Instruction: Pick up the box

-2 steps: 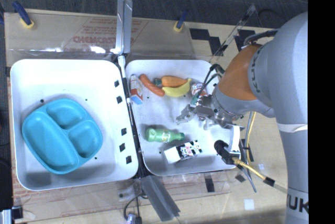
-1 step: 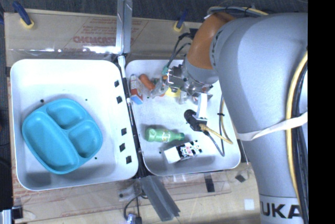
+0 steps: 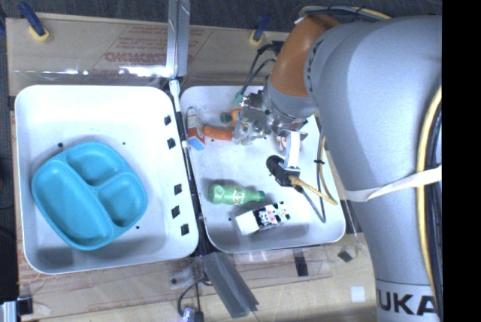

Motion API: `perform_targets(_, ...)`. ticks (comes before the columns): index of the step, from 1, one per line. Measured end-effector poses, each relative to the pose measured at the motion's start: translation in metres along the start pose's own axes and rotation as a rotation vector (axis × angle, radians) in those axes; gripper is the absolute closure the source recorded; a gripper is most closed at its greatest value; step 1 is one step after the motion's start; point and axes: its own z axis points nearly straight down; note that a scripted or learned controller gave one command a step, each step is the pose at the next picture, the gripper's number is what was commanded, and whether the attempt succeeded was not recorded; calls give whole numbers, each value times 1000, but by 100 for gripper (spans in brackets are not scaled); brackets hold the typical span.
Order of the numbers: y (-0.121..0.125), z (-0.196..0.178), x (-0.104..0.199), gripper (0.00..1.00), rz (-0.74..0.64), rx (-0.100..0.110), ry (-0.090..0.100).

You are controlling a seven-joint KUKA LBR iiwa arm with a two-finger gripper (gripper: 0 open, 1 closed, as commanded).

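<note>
Contents, referenced to the right bin (image 3: 331, 226):
- Box (image 3: 261, 219), white with dark print: inside the bin at its near edge, lying flat.
- Green bottle (image 3: 235, 195): just behind the box, on its side.
- Orange item (image 3: 216, 133): far-left part of the bin.
- Gripper (image 3: 248, 125): over the bin's far part, well apart from the box; grip state cannot be told.
- Blue divided plate (image 3: 86, 192): in the left bin (image 3: 45, 102), 1 bin over.
</note>
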Motion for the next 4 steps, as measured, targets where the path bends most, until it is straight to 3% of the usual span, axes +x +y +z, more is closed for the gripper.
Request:
perform_targets(1, -9, 9, -76, 100, 23, -2, 5)
perform_targets(2, -8, 9, -60, 0, 6, 0, 23)
perform_targets(3, -134, 10, -57, 0, 76, -4, 1)
perform_targets(4, -78, 11, 9, 0, 211, -2, 0)
